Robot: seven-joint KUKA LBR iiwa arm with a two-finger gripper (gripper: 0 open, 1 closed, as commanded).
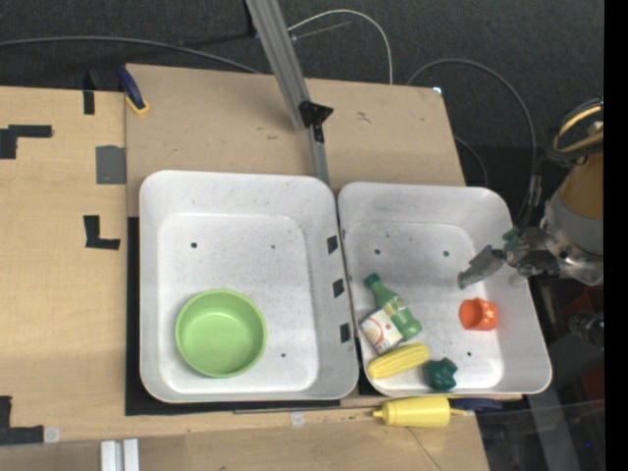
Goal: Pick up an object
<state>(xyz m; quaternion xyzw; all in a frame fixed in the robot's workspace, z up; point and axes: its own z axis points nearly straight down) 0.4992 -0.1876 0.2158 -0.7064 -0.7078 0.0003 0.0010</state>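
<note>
Grey hand (481,266) hovers at right of the frame, above the orange cup (478,314); whether its grip is apart, I cannot tell. The approach is in hand, I judge. Next it must descend onto the cup.

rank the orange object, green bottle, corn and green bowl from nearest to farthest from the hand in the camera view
From the hand:
1. Small orange object, right bin, just below it.
2. Green plastic bottle, right bin's left side.
3. Yellow toy corn cob, right bin's front.
4. Round green bowl, left bin.
</note>
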